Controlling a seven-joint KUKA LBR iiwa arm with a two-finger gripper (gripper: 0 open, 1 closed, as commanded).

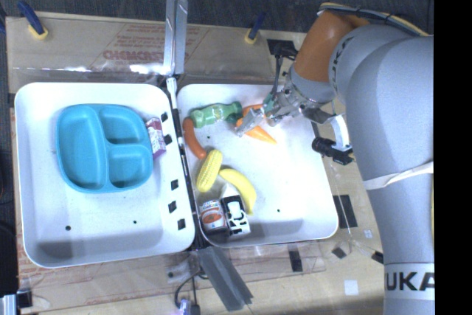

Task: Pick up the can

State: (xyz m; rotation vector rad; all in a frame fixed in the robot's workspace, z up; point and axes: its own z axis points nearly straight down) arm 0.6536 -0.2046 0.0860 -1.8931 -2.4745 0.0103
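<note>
The can (212, 216), small with an orange and white label, lies at the front left of the right bin (310, 188), next to a black and white box (236, 217). My gripper (271, 111) is low at the back of the same bin, right beside the carrot (259, 133) and the cap end of the green bottle (214, 115). It is far from the can, about half the bin's depth behind it and to the right. The wrist hides the fingertips.
A red sausage (193, 139), a corn cob (209, 168) and a banana (240, 187) lie between my gripper and the can. The left bin (44, 232) holds a blue divided tray (103, 147) and a small purple packet (156, 136). The right bin's front right floor is bare.
</note>
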